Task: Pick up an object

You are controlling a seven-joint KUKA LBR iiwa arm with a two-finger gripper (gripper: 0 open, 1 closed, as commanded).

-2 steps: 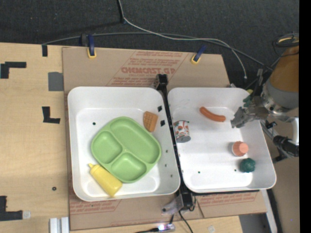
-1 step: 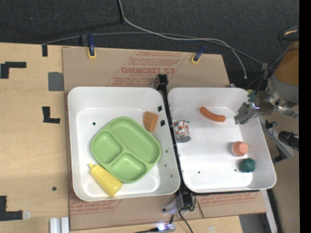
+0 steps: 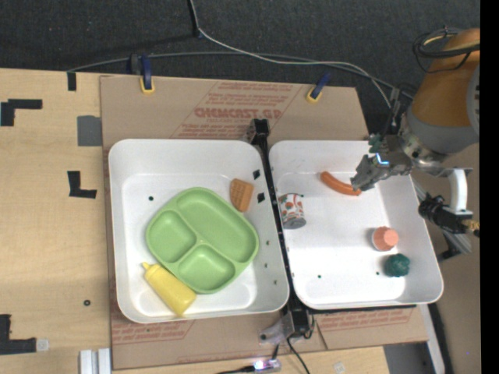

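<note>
Grey metal claw (image 3: pixel 365 179) of the KUKA arm sits low over the right white plastic bin (image 3: pixel 417 294), its tip at the right end of a slim orange sausage-shaped toy (image 3: pixel 340 183); whether the claw is spread or pinching cannot be told from this slanted overhead view, and the toy is not seen between the fingers. The orange toy lies in the upper middle of the right bin, its long axis running roughly left to right with a slight downward tilt toward the claw, its left end pointing at the divider between the bins. Below and left of it, close to the divider, stands a small white cylinder with red markings (image 3: pixel 292 209), apart from the toy. Further down the right side lie a pink-orange round piece (image 3: pixel 384 238) and, just below it, a dark green ball-like lump (image 3: pixel 396 266), both well apart from the claw. Across the divider, the left white plastic bin (image 3: pixel 125 209) holds a light green three-compartment plate (image 3: pixel 203 240), a tan wedge-shaped piece (image 3: pixel 242 194) at the plate's upper right edge, and a yellow squeeze bottle (image 3: pixel 167 287) lying at its lower left.
</note>
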